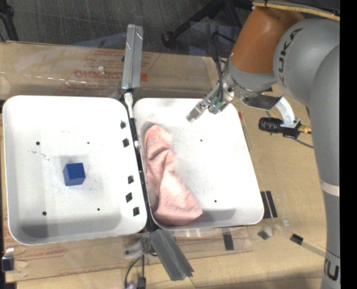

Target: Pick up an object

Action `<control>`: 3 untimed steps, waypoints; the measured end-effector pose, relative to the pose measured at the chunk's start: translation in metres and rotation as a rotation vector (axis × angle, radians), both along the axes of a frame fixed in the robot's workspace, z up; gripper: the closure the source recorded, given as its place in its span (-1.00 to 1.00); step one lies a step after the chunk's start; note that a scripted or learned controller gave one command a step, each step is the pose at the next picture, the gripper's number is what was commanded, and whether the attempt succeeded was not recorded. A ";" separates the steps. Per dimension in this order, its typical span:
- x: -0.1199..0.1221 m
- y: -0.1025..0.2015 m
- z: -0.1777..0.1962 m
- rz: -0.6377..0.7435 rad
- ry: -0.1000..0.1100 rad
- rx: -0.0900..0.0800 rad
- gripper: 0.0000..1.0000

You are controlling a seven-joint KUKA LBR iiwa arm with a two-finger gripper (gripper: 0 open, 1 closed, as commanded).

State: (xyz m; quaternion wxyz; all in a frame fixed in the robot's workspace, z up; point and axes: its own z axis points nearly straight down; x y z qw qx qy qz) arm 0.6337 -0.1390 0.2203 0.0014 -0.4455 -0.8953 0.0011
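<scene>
Nothing is picked up yet: the gripper (201,111) is seen narrowly parted and empty above the right bin's (238,155) far edge; the cloth (166,179) lies untouched along its left wall.

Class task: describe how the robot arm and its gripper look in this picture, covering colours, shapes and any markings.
The arm is thick, rounded and light grey, with a broad orange band above the wrist and dark KUKA lettering on the grey shell. It narrows to a small metallic gripper with slim grey parts and a touch of green near its base.
</scene>
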 end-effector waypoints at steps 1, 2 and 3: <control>0.015 0.040 -0.018 -0.018 0.002 0.000 1.00; 0.023 0.060 -0.014 -0.284 -0.002 -0.001 1.00; 0.024 0.061 -0.006 -0.277 0.001 -0.002 1.00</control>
